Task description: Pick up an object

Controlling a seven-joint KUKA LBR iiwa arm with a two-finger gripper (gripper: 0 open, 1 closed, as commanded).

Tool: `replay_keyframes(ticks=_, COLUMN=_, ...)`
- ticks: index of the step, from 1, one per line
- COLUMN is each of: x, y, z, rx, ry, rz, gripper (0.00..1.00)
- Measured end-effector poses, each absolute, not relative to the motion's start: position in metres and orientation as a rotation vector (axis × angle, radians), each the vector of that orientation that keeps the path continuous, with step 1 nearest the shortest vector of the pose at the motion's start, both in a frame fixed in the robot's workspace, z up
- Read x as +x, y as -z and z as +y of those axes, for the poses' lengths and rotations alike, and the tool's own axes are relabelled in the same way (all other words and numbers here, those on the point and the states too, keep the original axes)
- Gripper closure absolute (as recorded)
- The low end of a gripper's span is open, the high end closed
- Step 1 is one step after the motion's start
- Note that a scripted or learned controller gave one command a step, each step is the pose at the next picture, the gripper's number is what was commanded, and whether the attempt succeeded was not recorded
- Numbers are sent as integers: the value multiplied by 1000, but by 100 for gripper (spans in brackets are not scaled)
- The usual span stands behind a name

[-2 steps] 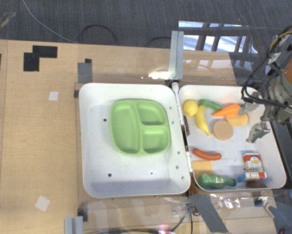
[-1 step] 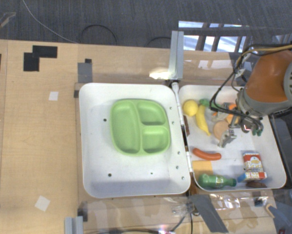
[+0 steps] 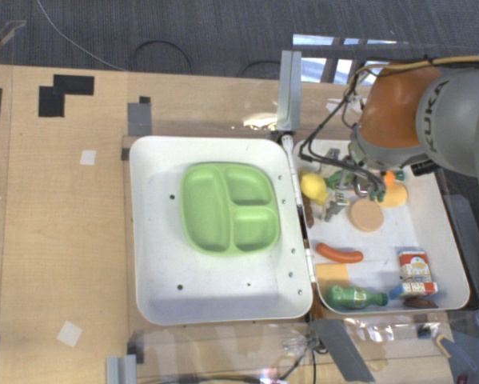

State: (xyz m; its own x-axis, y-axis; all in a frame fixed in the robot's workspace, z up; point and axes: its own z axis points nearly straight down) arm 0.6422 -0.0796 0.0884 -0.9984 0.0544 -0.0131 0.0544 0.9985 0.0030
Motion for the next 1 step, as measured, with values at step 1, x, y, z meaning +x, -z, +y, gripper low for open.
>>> replay_keyframes(ticks=1, x=636, y=-89, z=-85, rx=83, ry=0, rz=3127, gripper=0)
